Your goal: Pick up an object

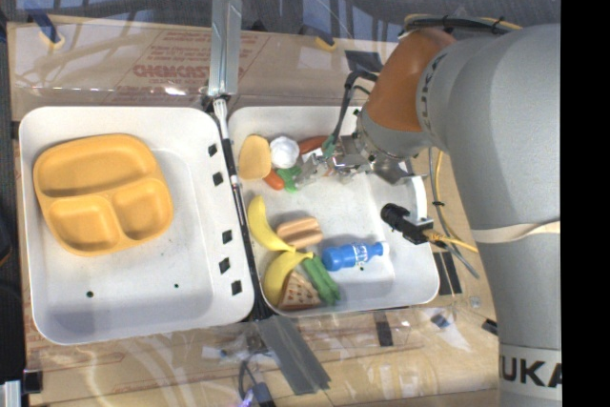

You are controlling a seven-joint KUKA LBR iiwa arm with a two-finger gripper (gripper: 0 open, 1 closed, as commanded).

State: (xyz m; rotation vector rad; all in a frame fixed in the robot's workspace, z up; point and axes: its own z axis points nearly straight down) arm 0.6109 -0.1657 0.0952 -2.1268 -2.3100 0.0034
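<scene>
While the arm reaches in from the right, the gripper (319,164) is lowered into the right bin (419,286) among the toy food.

Whether the gripper is spread or pressed together cannot be told; no object is seen held. Just beside it a white ball (284,151), an orange piece (254,157) and a red-and-green piece (279,178) are crowded. Nearer the front, a banana (257,226), a hot dog (298,230) and a blue bottle (351,255) are laid. A yellow divided tray (95,193) is set in the left bin (124,319). Both bins are borne on a cardboard-lined bench (172,57).
</scene>
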